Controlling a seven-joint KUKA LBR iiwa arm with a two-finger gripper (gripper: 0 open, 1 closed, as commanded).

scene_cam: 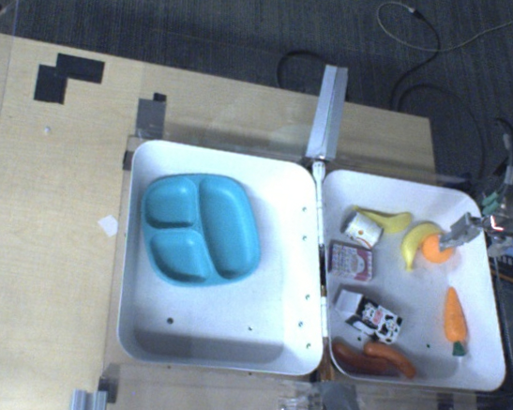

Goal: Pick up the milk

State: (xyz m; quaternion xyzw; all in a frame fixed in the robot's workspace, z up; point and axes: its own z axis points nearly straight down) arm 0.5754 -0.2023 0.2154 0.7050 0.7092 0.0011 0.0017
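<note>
Arm: enters at the right edge of the right bin (488, 374), high above its far right corner.
Tool (466, 229): hangs over the bin's far right area, tip just beside the orange fruit (438, 250); whether it is wide or narrow cannot be told from this angle, and nothing is seen held in it.
Milk: small black-and-white carton (375, 319), lying on its side near the bin's near left area, just beside a red sausage-shaped item (375, 360) along the near wall.
Neighbours: red-and-white packet (351, 260) and white cup (363, 228) toward the far left; banana (413, 238) and carrot (453, 319) to the right.
Left bin (218, 341): carries a blue divided plate (201, 228).
Progress: judged not started; tool stands well apart from the carton.
Risk: a descent from this position would likely close on the fruit or banana instead.
Risk: the carton lies flat and crowded, so the tool could clip the sausage or slip off.
</note>
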